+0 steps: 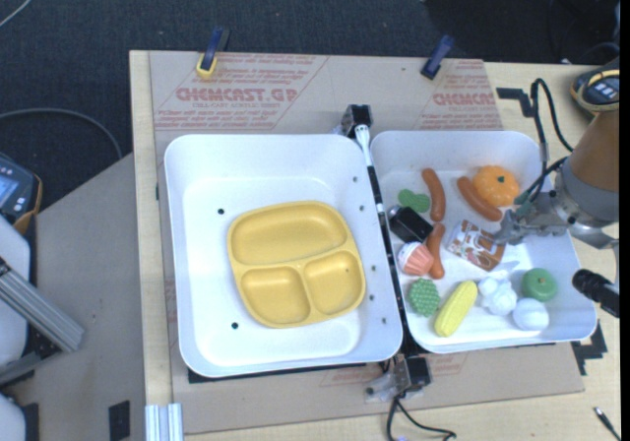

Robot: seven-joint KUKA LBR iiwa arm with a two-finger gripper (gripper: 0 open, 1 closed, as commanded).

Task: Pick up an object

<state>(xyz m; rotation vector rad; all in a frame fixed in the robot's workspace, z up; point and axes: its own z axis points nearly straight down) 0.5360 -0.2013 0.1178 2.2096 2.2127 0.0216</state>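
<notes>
The bench point(295, 85) carried two shallow white bins side by side. The left bin point(187, 232) held a yellow three-compartment tray point(293, 262) lying flat near its centre.

The right bin point(394, 149) held a group of toy foods. A toy orange point(495, 184) sat near the bin's far right corner, with one sausage point(475, 198) touching its near-left side and a second sausage point(434, 195) further left. A green piece point(413, 200) lay just beside that second sausage, toward the bin's left wall. A black block point(409, 224) lay against the left wall, and an orange carrot-like piece point(433, 250) lay near it. A printed packet point(474, 246) lay near the bin's centre. Along the near edge lay a green textured piece point(424, 297), a corn cob point(456, 307), several white pieces point(497, 293), a white egg-like ball point(531, 314) and a green apple-like fruit point(538, 283).

The gripper point(516, 224) was positioned low over the right bin, just beside the packet's right edge and on the near side of the orange. Whether its fingers stood apart or together could not be determined, and no object was visible between them.
</notes>
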